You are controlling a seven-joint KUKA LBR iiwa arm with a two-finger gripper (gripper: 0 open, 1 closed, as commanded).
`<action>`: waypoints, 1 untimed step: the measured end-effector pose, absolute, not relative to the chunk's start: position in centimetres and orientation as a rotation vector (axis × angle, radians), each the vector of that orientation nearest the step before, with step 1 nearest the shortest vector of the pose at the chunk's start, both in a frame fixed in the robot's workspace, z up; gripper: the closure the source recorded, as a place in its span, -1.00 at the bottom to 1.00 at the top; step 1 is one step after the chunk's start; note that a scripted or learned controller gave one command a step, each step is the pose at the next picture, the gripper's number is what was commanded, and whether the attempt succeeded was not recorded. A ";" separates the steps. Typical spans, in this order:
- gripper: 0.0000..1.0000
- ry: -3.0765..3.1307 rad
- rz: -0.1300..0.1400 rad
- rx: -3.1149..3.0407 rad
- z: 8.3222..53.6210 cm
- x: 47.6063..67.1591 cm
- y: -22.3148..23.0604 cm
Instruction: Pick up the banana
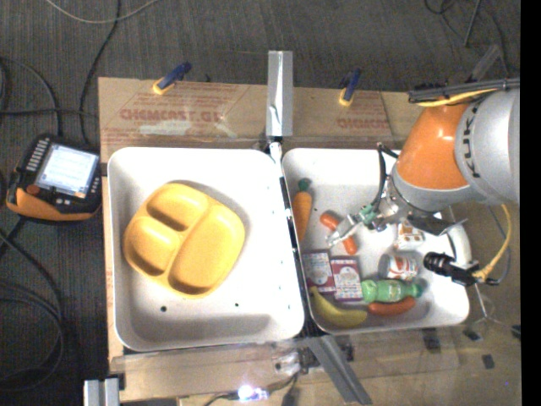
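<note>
This was a robotics lab, no question. A teach pendant (57,178) with a lit screen lay on dark carpet (169,24) off the table's (211,112) left edge, and loose cables (76,7) trailed past its far edge. Blue and yellow clamps (172,78) pinned a printed cardboard sheet along that far edge, and a metal post (280,96) rose at its middle.

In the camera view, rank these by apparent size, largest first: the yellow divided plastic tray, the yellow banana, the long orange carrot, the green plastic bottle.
1. Yellow divided plastic tray, by far the largest.
2. Long orange carrot and yellow banana: similar length, too close to rank; the banana is partly covered.
3. Green plastic bottle, slightly smaller.
</note>
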State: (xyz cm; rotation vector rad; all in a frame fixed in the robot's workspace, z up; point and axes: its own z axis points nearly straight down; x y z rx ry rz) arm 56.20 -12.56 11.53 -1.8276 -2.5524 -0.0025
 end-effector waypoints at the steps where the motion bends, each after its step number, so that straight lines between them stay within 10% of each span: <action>1: -1.00 -2.489 -0.002 -1.925 8.9 67.1 -17.9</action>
